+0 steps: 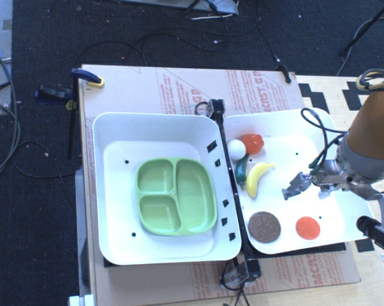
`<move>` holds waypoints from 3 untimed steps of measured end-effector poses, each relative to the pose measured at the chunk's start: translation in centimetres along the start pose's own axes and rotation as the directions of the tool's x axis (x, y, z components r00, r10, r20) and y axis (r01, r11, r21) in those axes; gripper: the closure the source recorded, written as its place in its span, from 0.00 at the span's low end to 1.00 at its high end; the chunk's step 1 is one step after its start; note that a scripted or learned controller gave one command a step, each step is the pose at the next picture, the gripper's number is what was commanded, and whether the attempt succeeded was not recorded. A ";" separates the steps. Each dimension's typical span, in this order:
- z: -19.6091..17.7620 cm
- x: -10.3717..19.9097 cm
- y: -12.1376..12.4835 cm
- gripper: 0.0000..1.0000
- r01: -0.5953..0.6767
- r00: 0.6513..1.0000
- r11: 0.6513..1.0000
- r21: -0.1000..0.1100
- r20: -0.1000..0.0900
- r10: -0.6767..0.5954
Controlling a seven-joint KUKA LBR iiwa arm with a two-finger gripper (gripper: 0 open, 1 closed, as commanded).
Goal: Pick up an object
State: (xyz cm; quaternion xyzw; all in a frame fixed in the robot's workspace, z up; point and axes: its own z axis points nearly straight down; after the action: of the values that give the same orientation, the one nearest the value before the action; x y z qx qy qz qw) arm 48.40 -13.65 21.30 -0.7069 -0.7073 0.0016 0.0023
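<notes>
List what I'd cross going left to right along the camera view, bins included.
Left bin → green divided tray → white ball → banana → gripper → orange disc

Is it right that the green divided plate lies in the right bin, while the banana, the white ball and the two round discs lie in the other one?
Not quite. The camera view shows the green divided plate in the left bin; the banana, white ball and two round discs lie in the right bin.
</notes>
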 end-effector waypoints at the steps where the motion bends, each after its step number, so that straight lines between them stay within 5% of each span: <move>1: 6.1 -0.5 -0.4 0.00 -0.001 1.000 1.000 0.000 0.000 0.001; 2: 11.0 -0.4 -0.3 0.00 0.000 1.000 1.000 -0.008 0.001 0.000; 3: 9.9 -0.5 -0.2 1.00 0.000 1.000 1.000 -0.011 0.002 0.000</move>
State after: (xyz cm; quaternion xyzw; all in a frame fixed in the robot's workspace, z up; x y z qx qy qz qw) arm 48.14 -14.10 11.43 -0.7070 -0.7072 -0.0015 -0.0021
